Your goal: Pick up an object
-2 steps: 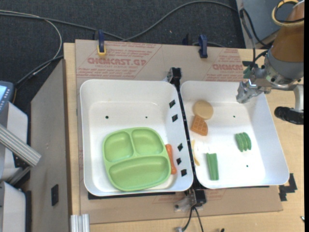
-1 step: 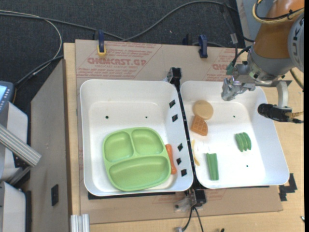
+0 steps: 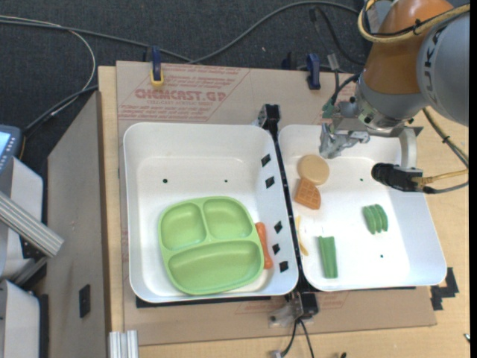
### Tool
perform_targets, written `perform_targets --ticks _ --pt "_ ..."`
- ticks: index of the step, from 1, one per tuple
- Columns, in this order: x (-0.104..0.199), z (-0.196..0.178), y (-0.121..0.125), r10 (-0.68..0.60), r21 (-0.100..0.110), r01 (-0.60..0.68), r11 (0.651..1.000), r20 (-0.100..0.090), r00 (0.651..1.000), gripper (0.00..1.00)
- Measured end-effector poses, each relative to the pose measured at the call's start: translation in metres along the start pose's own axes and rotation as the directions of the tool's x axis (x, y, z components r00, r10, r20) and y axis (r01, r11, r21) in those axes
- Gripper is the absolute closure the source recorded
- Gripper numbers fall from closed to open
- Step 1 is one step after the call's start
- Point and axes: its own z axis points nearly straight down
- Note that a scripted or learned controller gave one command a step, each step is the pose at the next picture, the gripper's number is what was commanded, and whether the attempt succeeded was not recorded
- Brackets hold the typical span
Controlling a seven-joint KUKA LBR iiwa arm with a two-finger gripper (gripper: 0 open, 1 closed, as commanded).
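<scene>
Camera view puts my gripper (image 3: 337,142) over the right bin's (image 3: 417,271) far side, and I cannot tell its state, with the round tan cookie (image 3: 314,169) just below and slightly left of it, the waffle piece (image 3: 308,195) touching beyond.

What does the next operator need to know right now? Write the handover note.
Gripper: low over the back of the right bin, just behind the round cookie; nothing seen in it, and whether it is open is unclear.
Right bin: cookie, waffle piece, green stick, green pod.
Left bin: green divided plate, with a carrot at its right edge.
Done: no pick yet.
Left: grasp and lift one item; the cookie is nearest.
</scene>
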Motion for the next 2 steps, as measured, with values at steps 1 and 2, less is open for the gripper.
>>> perform_targets --ticks 1,2 --pt "0.049 -0.004 0.008 -0.001 -0.004 0.001 1.0 0.001 1.0 1.0" --pt "0.104 -0.008 -0.007 -0.001 0.0 0.001 1.0 -0.001 1.0 1.0"
